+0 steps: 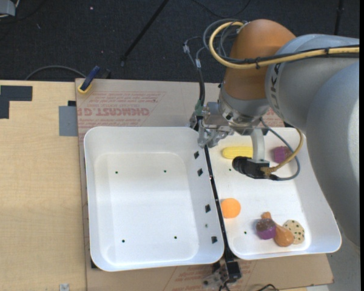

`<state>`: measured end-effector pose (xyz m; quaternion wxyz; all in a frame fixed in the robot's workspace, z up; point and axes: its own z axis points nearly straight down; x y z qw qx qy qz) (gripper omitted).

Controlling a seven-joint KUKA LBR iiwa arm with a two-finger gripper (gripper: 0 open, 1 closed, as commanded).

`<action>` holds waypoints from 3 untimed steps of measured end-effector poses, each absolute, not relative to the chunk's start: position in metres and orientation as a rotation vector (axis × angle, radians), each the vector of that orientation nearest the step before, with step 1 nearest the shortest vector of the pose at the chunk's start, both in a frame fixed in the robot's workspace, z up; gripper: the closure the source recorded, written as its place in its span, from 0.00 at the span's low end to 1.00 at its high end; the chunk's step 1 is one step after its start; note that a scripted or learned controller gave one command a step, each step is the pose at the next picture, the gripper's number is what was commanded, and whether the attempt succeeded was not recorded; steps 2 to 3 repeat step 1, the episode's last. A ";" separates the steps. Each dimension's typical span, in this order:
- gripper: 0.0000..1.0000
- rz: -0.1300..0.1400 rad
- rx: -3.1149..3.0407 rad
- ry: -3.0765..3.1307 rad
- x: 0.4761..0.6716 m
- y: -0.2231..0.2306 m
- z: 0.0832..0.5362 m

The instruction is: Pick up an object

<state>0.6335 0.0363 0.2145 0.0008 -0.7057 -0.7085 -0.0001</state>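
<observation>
- Objects for picking lie in the right bin (327, 238): a yellow banana-shaped piece (235, 153) near its far edge, a small purple piece (280, 154) to the right of it, an orange ball (230, 208) close to the divide between the bins, and a cluster near the bin's near right corner.
- That cluster is hard to separate: a purple lump with a brown top (266, 227), an orange-brown piece (283, 237) touching it, and a pale speckled disc (295, 230) partly behind the orange-brown piece. What each of them is cannot be told.
- End effector (211, 133): it sits low at the far end of the strip where the two bins meet, just left of the banana-shaped piece. Its fingers are buried in dark metal and shadow, so whether it is open or closed cannot be told, and nothing can be seen in its grip.
- The arm (315, 90) comes in from the right, cut off by the picture's right edge, and hides the far right corner of the right bin; its orange band (255, 47) stands above the wrist.
- A black fitting with a cable loop (255, 167) hangs from the wrist over the bin, covering part of the banana-shaped piece's right end and the floor beside the purple piece.
- The left bin (139, 199) shows a bare white floor with small dark dots.
- Both bins rest on printed cardboard (127, 105) on the counter (30, 193); a blue and yellow tool (88, 80) lies at the cardboard's far left corner.
</observation>
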 end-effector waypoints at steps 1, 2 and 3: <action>1.00 -0.002 -2.218 -2.225 0.641 0.090 0.225; 1.00 -0.002 -2.218 -2.225 0.641 0.090 0.225; 1.00 -0.002 -2.218 -2.225 0.641 0.090 0.225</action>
